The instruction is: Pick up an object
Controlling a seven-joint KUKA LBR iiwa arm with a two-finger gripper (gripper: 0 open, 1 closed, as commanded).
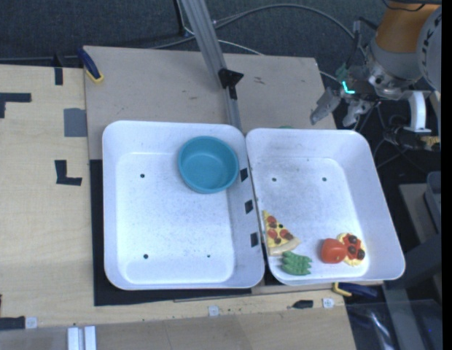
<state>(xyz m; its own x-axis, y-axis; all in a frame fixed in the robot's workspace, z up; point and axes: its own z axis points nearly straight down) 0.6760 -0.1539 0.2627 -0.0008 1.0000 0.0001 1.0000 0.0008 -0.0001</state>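
- End effector (pixel 341 109) hovered beyond the right white bin's (pixel 372 195) far rim, fingers apart, holding nothing.
- Round blue bowl (pixel 208 164) sat in the left white bin (pixel 131 217).
- Toy pizza slice (pixel 277 233), green piece (pixel 296 264) and red tomato (pixel 332 250) lay unobstructed along the right bin's near edge.

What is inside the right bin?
The right bin holds a pizza slice, a green toy and a red-and-yellow toy, all near its front edge. Nothing shows what lies beneath them.

Two white bins sit side by side on a tan board (pixel 153 86), the left bin (pixel 109 195) touching the right bin (pixel 379 195) along their inner rims. A grey pole (pixel 208 35) slants from the far edge down to their joint. A clamp (pixel 91 65) grips the board's far left corner. Black tape marks (pixel 65 172) lie left of the board, and cables (pixel 284 9) loop beyond its far edge.
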